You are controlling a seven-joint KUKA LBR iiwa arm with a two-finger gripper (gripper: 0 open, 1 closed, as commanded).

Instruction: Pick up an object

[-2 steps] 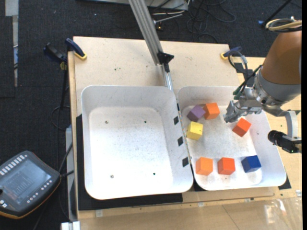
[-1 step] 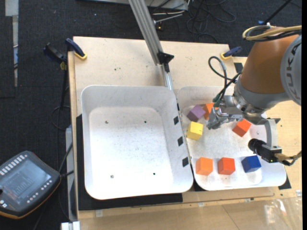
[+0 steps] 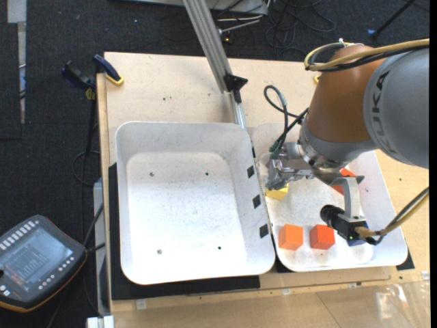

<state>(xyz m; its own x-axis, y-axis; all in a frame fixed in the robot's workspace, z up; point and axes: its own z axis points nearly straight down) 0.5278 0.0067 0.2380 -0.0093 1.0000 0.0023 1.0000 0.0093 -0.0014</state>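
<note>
A small yellow block point(image 3: 276, 193) lay in the right bin point(image 3: 389, 251), close against that bin's left wall and roughly midway along it. It sat directly beneath the gripper point(image 3: 278, 180), so near that its upper part was hidden by the metal above it; the visible lower part looked like a squat, blunt-cornered piece, pale yellow, with no clear long axis to speak of. Whether the block was already caught or merely lying under the tool could not be told, and how wide the tool stood was likewise impossible to make out in the clutter of cable and bracket. By my reading, the coming move turned on that one relation: the block was straight below the tool, so a short vertical motion would decide the try, with the bin wall just to the left leaving little room on that side.

Two orange cubes point(image 3: 291, 237) point(image 3: 322, 238) rested side by side near the right bin's front edge, well apart from the tool and from the yellow block. A sliver of something red-orange point(image 3: 347, 173) showed just past the wrist, mostly covered by the arm point(image 3: 355, 108). The left bin point(image 3: 130, 139) stood touching the right one along their shared edge.
</note>
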